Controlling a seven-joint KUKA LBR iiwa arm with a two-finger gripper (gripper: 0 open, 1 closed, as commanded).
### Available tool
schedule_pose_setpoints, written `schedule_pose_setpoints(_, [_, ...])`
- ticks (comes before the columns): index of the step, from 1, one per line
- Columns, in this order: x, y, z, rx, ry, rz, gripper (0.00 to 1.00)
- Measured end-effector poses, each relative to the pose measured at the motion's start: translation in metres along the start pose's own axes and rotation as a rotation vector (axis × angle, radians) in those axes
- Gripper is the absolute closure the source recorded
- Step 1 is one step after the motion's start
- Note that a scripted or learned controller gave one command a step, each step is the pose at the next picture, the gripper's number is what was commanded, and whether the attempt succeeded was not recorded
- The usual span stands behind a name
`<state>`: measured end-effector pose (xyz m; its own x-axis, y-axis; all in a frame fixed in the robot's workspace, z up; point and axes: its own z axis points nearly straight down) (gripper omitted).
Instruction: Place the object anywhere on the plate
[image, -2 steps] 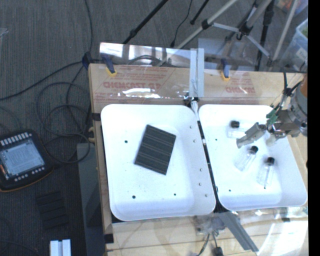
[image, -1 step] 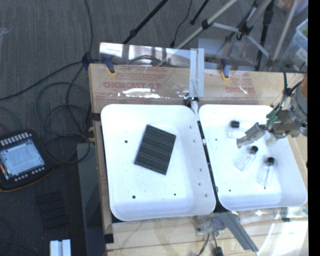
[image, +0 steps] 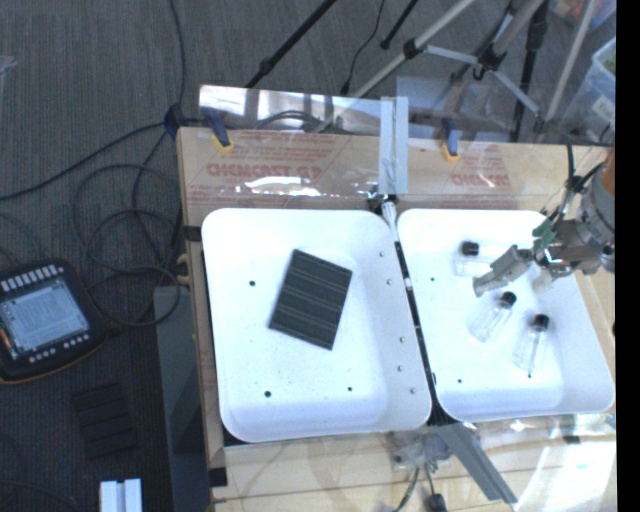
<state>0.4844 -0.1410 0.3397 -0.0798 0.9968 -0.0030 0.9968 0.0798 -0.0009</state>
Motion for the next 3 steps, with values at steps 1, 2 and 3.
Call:
schedule_pose_setpoints(1, [0.0, 0.0, 0.0, 0.0, 0.0, 0.0, 0.0])
schedule_pose_setpoints(2, [0.0, 0.0, 0.0, 0.0, 0.0, 0.0, 0.0])
schedule_pose_setpoints(3, [0.0, 0.0, 0.0, 0.0, 0.0, 0.0, 0.0])
